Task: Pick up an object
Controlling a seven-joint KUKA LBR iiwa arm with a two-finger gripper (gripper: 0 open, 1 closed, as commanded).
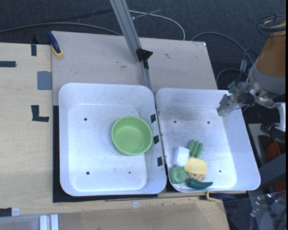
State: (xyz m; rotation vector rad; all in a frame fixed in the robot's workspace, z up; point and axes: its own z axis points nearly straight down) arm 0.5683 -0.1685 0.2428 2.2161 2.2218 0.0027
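The right bin (230, 128) holds a small cluster near its front edge: a white block (182, 155), a dark green ridged piece (196, 148), a yellow piece (196, 166), a green round piece (178, 175) and a teal pepper-like piece (199, 184). A light green bowl (131, 135) sits in the left bin (77, 128). My gripper (226, 105) hangs over the right bin's far right edge, well away from the cluster, with nothing visible in it.
A slanted metal pole (127, 23) rises behind the bins, ending at a black clamp (144, 55). Cables (168, 20) run across the dark floor at the back. A blue and yellow clip (55, 44) lies at the board's far left corner.
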